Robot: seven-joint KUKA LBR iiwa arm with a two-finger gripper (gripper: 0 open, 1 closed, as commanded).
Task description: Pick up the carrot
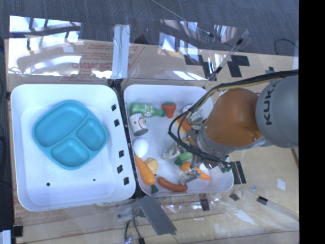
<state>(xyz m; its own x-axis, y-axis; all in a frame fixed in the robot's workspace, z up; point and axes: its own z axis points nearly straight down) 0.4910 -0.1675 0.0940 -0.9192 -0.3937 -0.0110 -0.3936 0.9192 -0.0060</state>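
Note:
An orange carrot [144,171] with a green end lies near the front left corner of the right bin [152,93], beside a yellow piece [151,163]. A second small orange piece with a green top [201,175] lies at the bin's front right, right under my gripper [189,176]. The gripper hangs low over the bin's front, touching or almost touching that orange piece. The wrist with its orange band [231,118] hides much of the bin's right side.
The right bin also holds a green bottle [144,109], a red strawberry [169,108], a small can [138,124], a white egg [140,148] and a red sausage [171,185]. A blue divided plate [70,133] sits in the left bin [30,187].

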